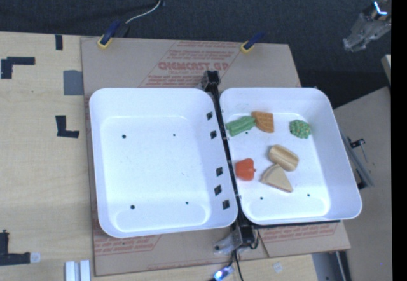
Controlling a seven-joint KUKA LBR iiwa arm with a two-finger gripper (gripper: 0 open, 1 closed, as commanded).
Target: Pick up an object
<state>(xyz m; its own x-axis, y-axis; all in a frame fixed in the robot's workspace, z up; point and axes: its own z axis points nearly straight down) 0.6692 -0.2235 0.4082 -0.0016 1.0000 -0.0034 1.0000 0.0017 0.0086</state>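
The shallow white plastic bin on the left (156,165) lies on the bench with nothing in it that I can make out apart from a few small dark marks on its floor, and it touches the matching shallow white plastic bin on the right (331,146) along a dark clipped seam down the middle. In that right bin, nearest the seam, a green ridged toy vegetable (241,125) lies toward the far edge with a small red-orange toy piece (245,169) below it toward the near edge; just beside the green one is an orange-brown ridged block (263,121). Further right come a tan rounded bread-roll shape (283,157) and, touching or nearly touching it on the near side, a pale tan wedge (277,179), while a bumpy green broccoli-like piece (300,128) sits apart toward the bin's right wall. All six rest on the bin floor, so by my reading nothing has been lifted and the whole pick is left to do: choosing a piece, descending, closing, raising. The gripper (364,33) hangs well beyond the bench's far right corner, over the dark floor, away from both bins; it is small and blurred, and I cannot tell its state.
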